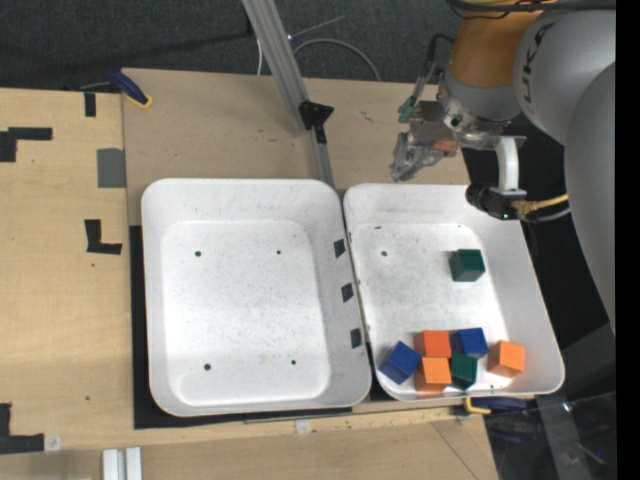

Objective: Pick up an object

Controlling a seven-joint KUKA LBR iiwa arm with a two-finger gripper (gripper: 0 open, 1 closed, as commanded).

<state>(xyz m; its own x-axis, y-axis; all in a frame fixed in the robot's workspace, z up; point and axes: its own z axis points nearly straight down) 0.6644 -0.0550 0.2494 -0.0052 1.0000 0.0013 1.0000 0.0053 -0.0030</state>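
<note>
- Hovering over the far rim of the right bin [520, 268]: the gripper [410, 160], on the grey arm [560, 58] with its orange band [495, 38]. Nothing lies between its fingers; whether they stand wide or narrow cannot be told from this view.
- Lone dark green cube [466, 264]: on the right bin's floor, upper right part, well apart from the other blocks and from the walls.
- Cluster along the near wall of the right bin: blue cube [400, 361] at the left end, tilted; orange cube [435, 343] with a second orange cube [436, 372] just in front of it; another blue cube [471, 341]; a small dark green cube [463, 368]; an orange cube [507, 357] at the right end. Most touch or nearly touch a neighbour.
- Left bin [160, 208]: white, shallow, beside the right bin.
- Handling, judged: the cubes look small, stiff and light, with flat faces that should seat squarely between two fingers; not fragile, possibly smooth enough to slip if pinched on an edge.
- Where to take hold, judged: the lone dark green cube is the easiest candidate, gripped across two opposite flat sides with free space all round. The clustered blocks leave little room for fingers between neighbours and the wall.
</note>
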